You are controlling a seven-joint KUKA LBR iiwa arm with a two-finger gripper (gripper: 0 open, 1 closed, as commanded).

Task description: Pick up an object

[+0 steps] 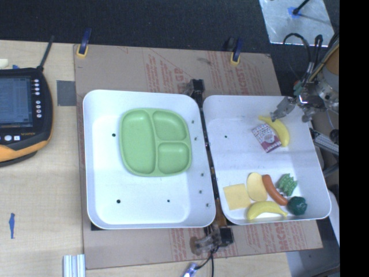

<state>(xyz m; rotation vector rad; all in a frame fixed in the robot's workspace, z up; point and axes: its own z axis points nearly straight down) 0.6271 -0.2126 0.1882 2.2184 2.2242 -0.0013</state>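
Banana point(280, 130) lies near the top of the right bin point(230, 114), and a small packet point(266, 137) leans on its left side, touching it. The gripper point(286, 107) hangs just above the banana's top end, close to the bin's far rim. I cannot tell how its tips are set; nothing shows between them.

The middle of that bin is bare white floor, with room on the left of the packet. Down at the near edge the other food sits packed together: a cheese slice point(236, 195), a chip point(257, 186), a sausage point(273, 189), a lemon wedge point(266, 210), lettuce point(286, 184) and broccoli point(297, 205). They touch one another and crowd the near right corner.

The left bin point(104, 154) holds a green tray point(154, 141) a bit above its middle, with bare floor all round it. The two bins meet edge to edge. A pendant point(20, 113) rests far left on the bench point(40, 212).
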